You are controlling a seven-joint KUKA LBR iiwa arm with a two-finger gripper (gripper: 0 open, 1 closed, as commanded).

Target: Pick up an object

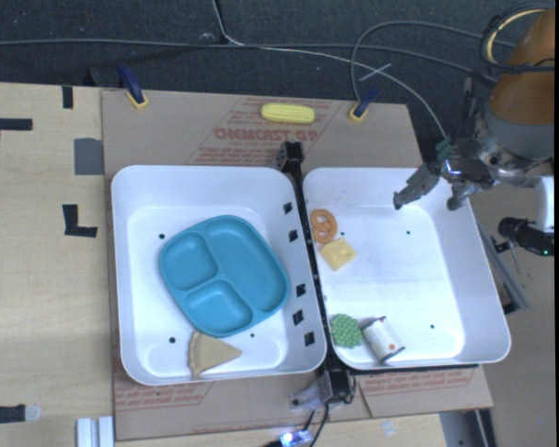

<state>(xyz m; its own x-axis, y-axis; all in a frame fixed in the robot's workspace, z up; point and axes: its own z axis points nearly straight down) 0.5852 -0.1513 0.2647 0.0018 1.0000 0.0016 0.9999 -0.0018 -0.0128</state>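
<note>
My gripper (437, 192) hangs over the upper right part of the right bin (452, 250), its two dark fingers spread apart with nothing between them. In that bin an orange pretzel-like ring (323, 223) and a yellow cheese-like block (338, 254) lie near the left wall. A green round piece (345, 330) and a small white can (383, 337) rest near the front edge. All of these sit well left of and below the gripper.
The left bin (140, 250) holds a blue divided plate (224, 274) and a tan wedge (210, 353) at its front. A yellow banana-shaped object (288, 113) lies on the cardboard behind the bins. Cables run across the back.
</note>
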